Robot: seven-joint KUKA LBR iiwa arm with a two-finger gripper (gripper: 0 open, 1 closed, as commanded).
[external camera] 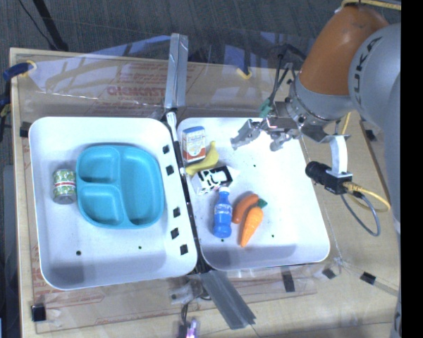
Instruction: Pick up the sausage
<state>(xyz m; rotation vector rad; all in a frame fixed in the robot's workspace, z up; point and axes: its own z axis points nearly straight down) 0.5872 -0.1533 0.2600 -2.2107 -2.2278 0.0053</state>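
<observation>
Sausage (pixel 244 204) lengthwise lower-left to upper-right beside carrot (pixel 250 224); end effector (pixel 263 136) spread, empty.

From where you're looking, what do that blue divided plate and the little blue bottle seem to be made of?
The blue divided plate looks like moulded plastic: one even turquoise colour, rounded compartment walls, a soft sheen. The blue bottle also looks plastic, glossy with a white cap and a label; it may be a toy, though that is hard to tell at this size.

In the left bin (pixel 49 252) we see a blue divided tray (pixel 121 186) with a small can (pixel 64 185) just beside it, while the right bin (pixel 296 248) holds a carton (pixel 194 144), a banana (pixel 201 162), a black-and-white item (pixel 213 177), a blue bottle (pixel 223 214) — and a carrot (pixel 251 223).
</observation>
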